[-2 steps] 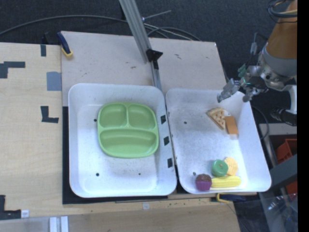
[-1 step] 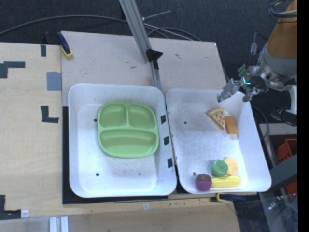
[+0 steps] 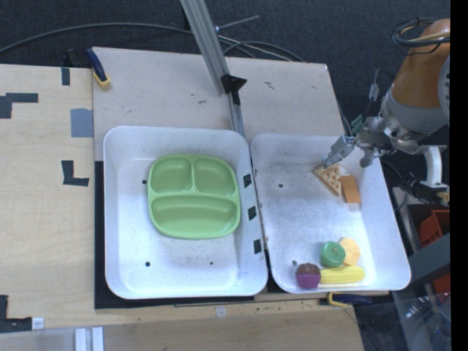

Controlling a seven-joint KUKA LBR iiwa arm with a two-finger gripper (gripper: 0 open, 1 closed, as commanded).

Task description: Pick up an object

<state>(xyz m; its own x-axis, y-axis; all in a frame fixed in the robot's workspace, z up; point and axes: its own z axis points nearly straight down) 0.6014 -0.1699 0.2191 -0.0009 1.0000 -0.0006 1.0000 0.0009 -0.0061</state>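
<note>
The gripper [image 3: 352,151], fingers apart and gripping nothing, hangs just above the waffle [image 3: 330,178] and orange block [image 3: 351,190], which lie just below it; both look light, stiff and flat, so I'd pinch the waffle across its thin edges.

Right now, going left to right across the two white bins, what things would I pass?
Green divided plate → purple toy → green round toy → orange block, with the tool just above that end.
</note>
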